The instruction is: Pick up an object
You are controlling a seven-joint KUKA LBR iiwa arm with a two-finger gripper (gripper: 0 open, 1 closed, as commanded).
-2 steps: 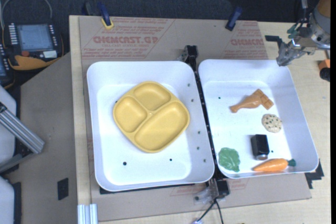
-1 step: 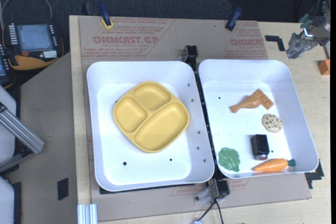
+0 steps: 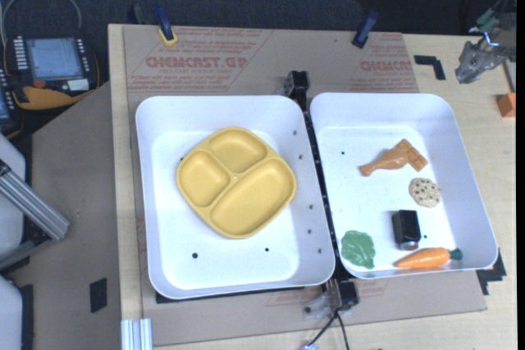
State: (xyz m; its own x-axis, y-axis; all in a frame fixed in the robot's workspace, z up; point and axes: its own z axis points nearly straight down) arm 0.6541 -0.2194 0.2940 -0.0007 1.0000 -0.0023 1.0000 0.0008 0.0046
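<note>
Objects for picking all lie in the right bin (image 3: 459, 135): a brown chicken leg (image 3: 394, 159) near the middle, a cookie (image 3: 424, 192) just below it, a black block (image 3: 406, 228), a carrot (image 3: 424, 259) by the front rim and a green leaf (image 3: 358, 248) in the front left corner, while the left bin (image 3: 156, 176) bears a yellow divided plate (image 3: 236, 181). The gripper (image 3: 482, 53) hangs well apart from them beyond the right bin's far corner, and I cannot tell how its jaws stand. Judging by this, nothing is grasped yet, so choosing, reaching, closing and lifting are all left
</note>
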